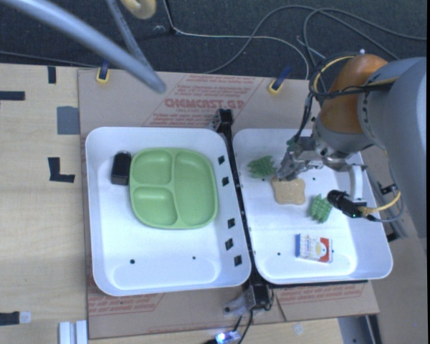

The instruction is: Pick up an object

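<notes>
In the right bin (365, 260) lie a tan, bread-like piece (289, 191), a green leafy piece (261, 167) to its upper left, a second green piece (320, 208) to its right, and a small blue, white and red packet (314, 248) nearer the front. My gripper (288, 169) hangs low over the bin's back half, right above the tan piece and beside the first green piece. Nothing shows between its fingers.
The left bin (107, 256) holds a green divided plate (174, 188) and a small black block (120, 168) at the plate's left. A black divider (233, 199) runs between the bins. Cables (272, 34) trail behind them, and the arm's orange-banded body (358, 99) looms over the right bin's back right.
</notes>
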Tool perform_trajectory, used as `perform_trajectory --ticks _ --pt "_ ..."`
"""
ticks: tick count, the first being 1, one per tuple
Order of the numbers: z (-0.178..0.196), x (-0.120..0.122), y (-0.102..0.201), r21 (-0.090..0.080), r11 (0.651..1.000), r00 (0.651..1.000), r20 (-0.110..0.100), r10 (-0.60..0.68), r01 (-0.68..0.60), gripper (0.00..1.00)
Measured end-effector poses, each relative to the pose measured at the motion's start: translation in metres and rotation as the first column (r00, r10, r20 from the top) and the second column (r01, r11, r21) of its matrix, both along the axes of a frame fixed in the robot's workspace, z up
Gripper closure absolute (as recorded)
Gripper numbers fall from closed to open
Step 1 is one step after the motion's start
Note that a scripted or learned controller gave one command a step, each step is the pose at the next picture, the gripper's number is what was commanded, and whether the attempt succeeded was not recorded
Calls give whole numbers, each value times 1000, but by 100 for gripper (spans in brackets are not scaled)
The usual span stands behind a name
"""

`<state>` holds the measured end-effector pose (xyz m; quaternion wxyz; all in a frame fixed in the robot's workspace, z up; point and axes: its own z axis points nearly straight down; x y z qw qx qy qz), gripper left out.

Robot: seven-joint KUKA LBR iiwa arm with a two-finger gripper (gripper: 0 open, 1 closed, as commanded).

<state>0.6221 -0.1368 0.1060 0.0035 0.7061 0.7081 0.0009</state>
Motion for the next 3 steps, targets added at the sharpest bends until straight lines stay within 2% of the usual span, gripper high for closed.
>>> perform_trajectory --ticks 1,3 --pt "58 -6 -5 3 1000 1000 -4 -3 3 100" --pt "158 -11 3 3 1000 1000 -2 -1 1 100"
